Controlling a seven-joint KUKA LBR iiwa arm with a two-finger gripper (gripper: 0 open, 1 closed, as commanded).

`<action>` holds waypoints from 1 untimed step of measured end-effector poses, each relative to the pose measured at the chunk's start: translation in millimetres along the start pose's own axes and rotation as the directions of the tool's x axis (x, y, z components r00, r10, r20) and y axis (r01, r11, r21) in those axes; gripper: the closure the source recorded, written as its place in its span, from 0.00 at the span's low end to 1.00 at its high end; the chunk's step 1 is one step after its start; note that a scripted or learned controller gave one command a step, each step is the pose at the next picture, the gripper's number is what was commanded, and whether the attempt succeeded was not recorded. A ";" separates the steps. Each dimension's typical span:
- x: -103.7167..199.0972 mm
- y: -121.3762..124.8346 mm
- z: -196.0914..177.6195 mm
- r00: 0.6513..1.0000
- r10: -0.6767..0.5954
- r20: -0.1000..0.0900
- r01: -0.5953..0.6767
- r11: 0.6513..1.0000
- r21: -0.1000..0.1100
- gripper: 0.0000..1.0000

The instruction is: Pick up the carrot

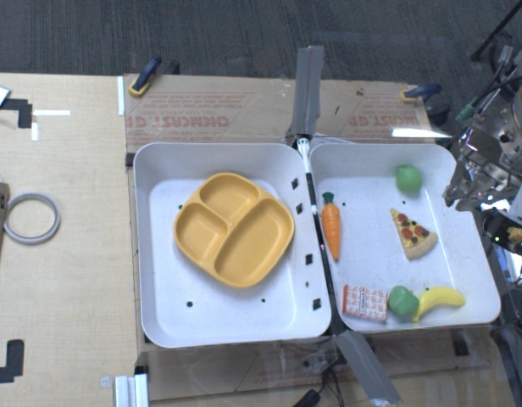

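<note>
In the right bin [490, 291], hard against its left wall, we find the carrot [330, 227]. It lies flat on the white floor with its green top toward the far end and its orange tip toward us, so its long axis runs almost parallel to the divider between the two bins. The wall sits just beside it on one flank; the other flank faces bare floor.

The gripper [471, 195] hangs at the opposite edge of the same bin, over its right rim, and holds nothing. From this angle we cannot tell how wide it stands; the metal parts there blur together. The carrot therefore lies across the whole width of the bin from it, toward the left of the view and slightly nearer to us.

Between the two we see a green ball [408, 178] near the far wall and a pizza slice [413, 233] roughly midway. A travel path above them looks free, in our judgement. At the near end sit a red packet [364, 303], a second green ball [402, 300] and a banana [439, 298], all well apart from the carrot.

We judge that the grasp should close across the carrot's short width, though the wall on its left leaves little room for a finger on that side. The left bin [147, 227] carries a yellow plate [234, 228] and plays no part here.
</note>
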State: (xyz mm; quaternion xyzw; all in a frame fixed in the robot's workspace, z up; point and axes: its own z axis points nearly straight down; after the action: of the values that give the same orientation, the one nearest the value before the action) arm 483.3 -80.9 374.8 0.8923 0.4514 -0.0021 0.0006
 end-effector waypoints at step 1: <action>-69.2 44.4 -65.7 0.994 -0.106 0.000 0.106 0.994 0.001 1.00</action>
State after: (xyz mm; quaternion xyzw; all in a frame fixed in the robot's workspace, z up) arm 478.3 -162.8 440.8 0.8671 0.4981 -0.0025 0.0002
